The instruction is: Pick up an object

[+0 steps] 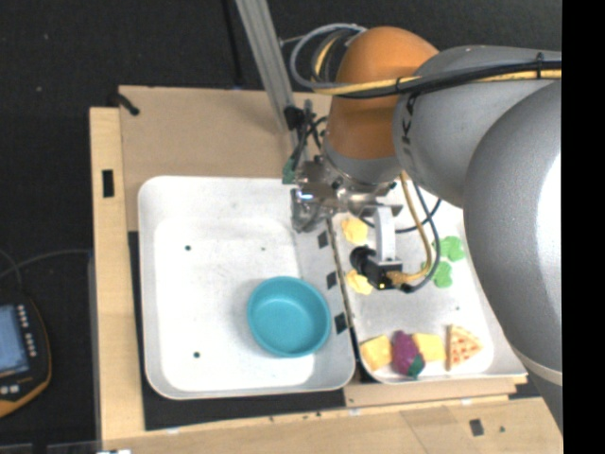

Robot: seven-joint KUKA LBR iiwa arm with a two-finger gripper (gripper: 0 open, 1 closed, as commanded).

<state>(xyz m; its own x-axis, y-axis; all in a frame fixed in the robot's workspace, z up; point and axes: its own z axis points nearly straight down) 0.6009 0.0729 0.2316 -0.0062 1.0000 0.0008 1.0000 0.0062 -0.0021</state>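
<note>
My gripper (342,230) hangs low over the strip where the two white bins meet, under the orange band of the arm. Right beside it lie two small yellow pieces, one (354,227) at the gripper's body and another (360,283) just below it, both in the right bin (473,372). The gripper's body hides what is directly beneath it. A blue bowl (288,316) sits upright in the near right part of the left bin (170,253), well clear of the gripper.
Along the right bin's near edge lie a yellow block (376,351), a purple grape-like toy (406,353), another yellow piece (430,346) and a pizza slice (463,346). Green pieces (450,250) lie near the arm. A slanted metal post (260,36) stands behind the bins.
</note>
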